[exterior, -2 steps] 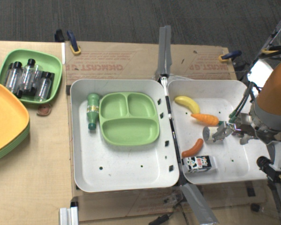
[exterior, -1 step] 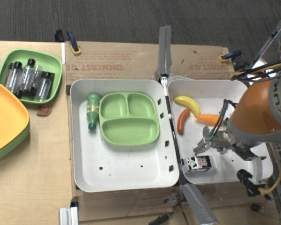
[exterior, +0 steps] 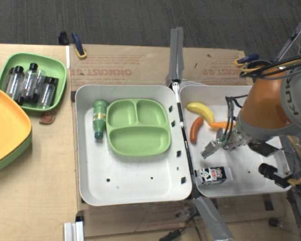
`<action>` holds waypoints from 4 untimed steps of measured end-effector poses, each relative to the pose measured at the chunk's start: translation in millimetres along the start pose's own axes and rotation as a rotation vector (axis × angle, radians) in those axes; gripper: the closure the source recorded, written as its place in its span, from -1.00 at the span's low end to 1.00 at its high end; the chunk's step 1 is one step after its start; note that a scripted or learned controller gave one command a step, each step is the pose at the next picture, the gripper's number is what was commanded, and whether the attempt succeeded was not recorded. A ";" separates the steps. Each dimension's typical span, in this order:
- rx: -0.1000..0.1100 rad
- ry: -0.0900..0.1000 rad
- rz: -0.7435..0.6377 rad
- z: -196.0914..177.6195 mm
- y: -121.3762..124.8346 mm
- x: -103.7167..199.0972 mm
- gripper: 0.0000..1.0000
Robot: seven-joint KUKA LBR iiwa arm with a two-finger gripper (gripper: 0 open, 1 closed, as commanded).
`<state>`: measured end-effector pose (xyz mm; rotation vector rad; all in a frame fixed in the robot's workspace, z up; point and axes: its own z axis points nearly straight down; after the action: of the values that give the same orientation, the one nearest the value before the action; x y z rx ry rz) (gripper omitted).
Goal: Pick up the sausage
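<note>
The gripper (exterior: pixel 214 148) is seen with fingers parted and nothing held, the sausage (exterior: pixel 195 129) lying just beside it, up and leftward.

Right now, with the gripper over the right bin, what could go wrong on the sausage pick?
1. The orange-red sausage lies just below the yellow banana, their upper ends almost touching; a descent could bump or catch the banana instead.
2. The gripper hovers to the sausage's right, not over it; closing here would likely grab nothing.
3. The sausage sits near the white right bin's left wall, which could block a finger.
</note>
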<state>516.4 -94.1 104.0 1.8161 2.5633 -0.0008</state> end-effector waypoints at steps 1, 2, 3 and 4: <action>0.001 0.000 0.005 13.1 20.9 -28.2 -1.00; 0.002 0.000 0.275 -95.9 -34.8 -10.3 -1.00; 0.002 -0.001 0.213 -4.1 36.9 -75.4 -1.00; 0.002 -0.001 0.212 -4.1 37.0 -75.3 -1.00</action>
<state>576.2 -152.9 108.1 2.0775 2.3566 -0.0036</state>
